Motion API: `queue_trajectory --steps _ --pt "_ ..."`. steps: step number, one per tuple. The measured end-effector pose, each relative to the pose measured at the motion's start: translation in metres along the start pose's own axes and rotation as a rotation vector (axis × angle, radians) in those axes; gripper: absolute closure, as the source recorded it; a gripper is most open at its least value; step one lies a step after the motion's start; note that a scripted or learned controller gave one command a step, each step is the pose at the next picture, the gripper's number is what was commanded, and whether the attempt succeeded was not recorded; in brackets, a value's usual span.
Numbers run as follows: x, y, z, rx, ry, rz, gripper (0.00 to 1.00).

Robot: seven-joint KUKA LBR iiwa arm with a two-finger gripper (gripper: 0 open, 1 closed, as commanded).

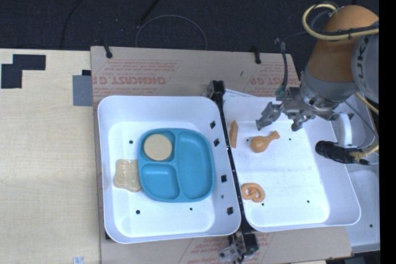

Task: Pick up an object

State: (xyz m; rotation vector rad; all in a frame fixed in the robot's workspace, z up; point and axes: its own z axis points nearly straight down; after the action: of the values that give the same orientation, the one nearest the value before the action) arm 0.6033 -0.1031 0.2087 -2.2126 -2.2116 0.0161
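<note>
The chicken drumstick (264,142), the likeliest pick, lies flat on the floor of the right bin (322,210), its thick end toward the divider and its narrow end pointing up toward the gripper (286,120). The gripper hangs just above and beside that narrow end, fingers spread wide and empty, one dark tip left of the drumstick and the other off to its right, so the toy sits just below the gap, not in it. A fry-like stick (234,133) and a pretzel (252,193) lie apart nearby. The left bin (117,219) carries a blue tray (185,170) with a cookie (157,146), a cracker (127,174) beside it
</note>
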Motion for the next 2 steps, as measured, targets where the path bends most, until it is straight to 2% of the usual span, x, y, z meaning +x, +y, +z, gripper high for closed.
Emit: queue_trajectory --steps 1,2 --pt "0.0 0.003 -0.008 -0.013 -0.001 -0.002 0.0" --pt "-0.001 0.0 0.056 -0.009 -0.001 -0.001 0.0"
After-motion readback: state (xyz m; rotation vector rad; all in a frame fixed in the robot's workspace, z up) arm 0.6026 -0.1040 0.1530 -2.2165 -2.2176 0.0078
